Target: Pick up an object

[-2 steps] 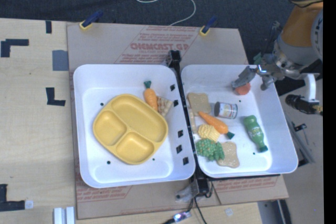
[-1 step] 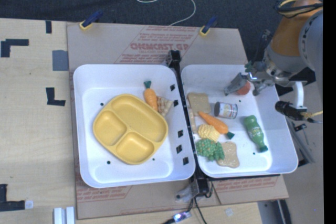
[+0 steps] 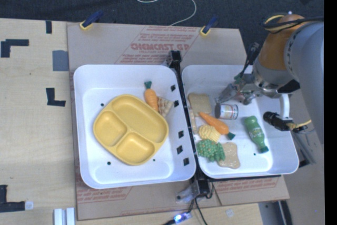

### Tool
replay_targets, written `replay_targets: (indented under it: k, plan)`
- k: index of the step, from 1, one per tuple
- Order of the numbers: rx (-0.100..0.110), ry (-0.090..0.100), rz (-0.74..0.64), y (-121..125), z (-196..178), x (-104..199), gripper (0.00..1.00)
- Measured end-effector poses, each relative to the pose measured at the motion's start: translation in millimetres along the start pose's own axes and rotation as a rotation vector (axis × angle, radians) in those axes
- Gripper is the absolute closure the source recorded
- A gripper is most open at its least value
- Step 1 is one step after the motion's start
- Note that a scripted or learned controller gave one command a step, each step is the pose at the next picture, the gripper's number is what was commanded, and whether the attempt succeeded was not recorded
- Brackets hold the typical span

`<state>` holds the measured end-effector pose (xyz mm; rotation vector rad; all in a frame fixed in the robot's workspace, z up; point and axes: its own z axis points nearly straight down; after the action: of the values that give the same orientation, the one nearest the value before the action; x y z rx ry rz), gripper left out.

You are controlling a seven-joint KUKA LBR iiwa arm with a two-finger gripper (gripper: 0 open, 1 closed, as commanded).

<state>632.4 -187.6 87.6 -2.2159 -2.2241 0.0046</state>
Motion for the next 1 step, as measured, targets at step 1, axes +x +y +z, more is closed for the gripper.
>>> replay_targets:
  k: [1]
  plan:
    - [-0.002, -0.001, 0.001, 0.1, 2.9, 0.5, 0.00]
